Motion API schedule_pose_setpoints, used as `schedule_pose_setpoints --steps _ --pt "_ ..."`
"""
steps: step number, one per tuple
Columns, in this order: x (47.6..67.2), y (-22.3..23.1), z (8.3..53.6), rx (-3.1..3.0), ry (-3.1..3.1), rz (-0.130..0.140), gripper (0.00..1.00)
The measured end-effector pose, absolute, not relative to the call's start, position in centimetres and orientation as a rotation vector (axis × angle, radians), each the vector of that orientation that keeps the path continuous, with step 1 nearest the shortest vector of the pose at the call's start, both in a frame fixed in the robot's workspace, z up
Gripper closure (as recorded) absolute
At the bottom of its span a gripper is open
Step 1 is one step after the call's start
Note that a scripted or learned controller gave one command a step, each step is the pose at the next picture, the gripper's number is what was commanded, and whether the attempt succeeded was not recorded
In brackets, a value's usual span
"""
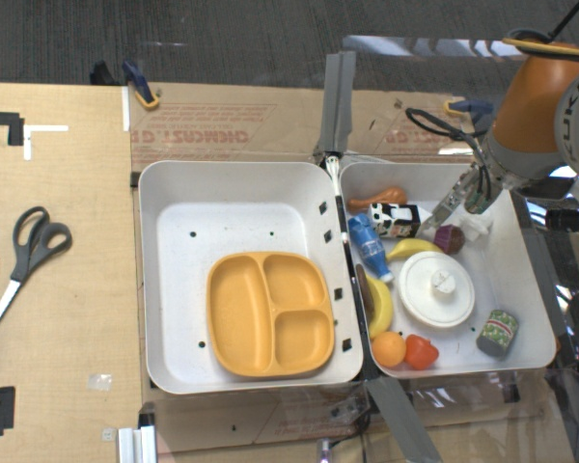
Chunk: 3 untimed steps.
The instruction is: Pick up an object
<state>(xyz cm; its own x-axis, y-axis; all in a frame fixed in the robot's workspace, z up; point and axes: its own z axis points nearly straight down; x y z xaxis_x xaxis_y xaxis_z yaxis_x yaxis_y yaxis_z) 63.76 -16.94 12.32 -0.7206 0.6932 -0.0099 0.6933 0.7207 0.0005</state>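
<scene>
In the right bin [521, 249], toward two o'clock of its floor: the end effector [460, 208], hanging low from the grey-and-orange arm [540, 104] that reaches in from three o'clock. Cannot tell how far open it stands; nothing plainly seen between its tips, so no hold claimed.

Just below it, toward seven o'clock of the tips: a small dark purple object [449, 238], touching or nearly touching the gear. At nine o'clock of that: a black-and-white cow-patterned toy [396, 221], with an orange carrot-like piece [384, 198] above it at twelve. Farther toward eight o'clock: a blue bottle [370, 246] lying along the bin's left wall, a yellow banana [378, 297] curving beneath it. At bin centre: a white lidded bowl [439, 289]. At six o'clock of the bin: an orange [389, 349] touching a red tomato-like piece [421, 352]. At four o'clock: a small green-labelled can [498, 333], apart from the rest.

In the left bin [174, 258]: a yellow divided plate [270, 313]. On the table [58, 336], far toward nine o'clock: scissors [24, 257].

Step in hand, by judgement: the approach or descent onto a target, most likely the purple object. Next move calls for closing squarely on it, then a straight lift; crowding by the white bowl and the cow toy leaves little room for a stray finger.
</scene>
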Motion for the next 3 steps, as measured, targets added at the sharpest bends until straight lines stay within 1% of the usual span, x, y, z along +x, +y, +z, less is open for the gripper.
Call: schedule_pose_setpoints --steps 1,2,3 --pt "63.8 -12.9 26.8 1.079 2.945 -0.001 1.0" --pt "65.1 -10.5 33.3 1.294 2.858 -0.001 1.0" --pt "65.2 -10.5 34.2 1.289 2.856 -0.003 1.0"
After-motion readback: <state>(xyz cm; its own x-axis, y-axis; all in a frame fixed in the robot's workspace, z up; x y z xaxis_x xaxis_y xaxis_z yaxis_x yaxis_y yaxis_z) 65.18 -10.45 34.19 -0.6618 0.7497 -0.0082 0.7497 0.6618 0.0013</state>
